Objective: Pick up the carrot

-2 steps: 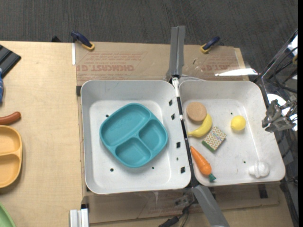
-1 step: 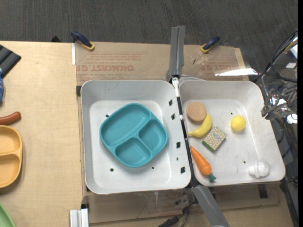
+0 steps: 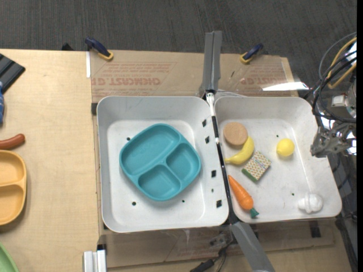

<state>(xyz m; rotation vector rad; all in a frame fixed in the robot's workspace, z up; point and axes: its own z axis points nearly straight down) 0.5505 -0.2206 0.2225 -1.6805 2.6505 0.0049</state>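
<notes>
I am seeing the gripper point(image 3: 328, 143) sitting at the right edge of the right bin point(image 3: 295, 103), a dark tangle of metal and cables, and I cannot tell from here how it is set; nothing is showing in its grasp. The arm above it is getting cut off by the frame edge.

The carrot point(image 3: 240, 192) is lying in the right bin's lower left corner, close against the wall that divides the bins, slanted with its green stub pointing toward the bottom right. It is sitting well apart from the gripper.

Just above the carrot a small patterned sponge block point(image 3: 257, 166) is lying, and beside that a banana point(image 3: 241, 153) is curling under a round tan disc point(image 3: 235, 134), touching it. A yellow lemon point(image 3: 285, 147) is resting between those and the gripper. A small white object point(image 3: 309, 203) is sitting in the lower right corner; I am failing to make out what it is.

The left bin point(image 3: 108, 169) is holding a teal divided plate point(image 3: 160, 162). On the wooden bench far left, an orange plate point(image 3: 11, 188) is getting cropped by the frame.
</notes>
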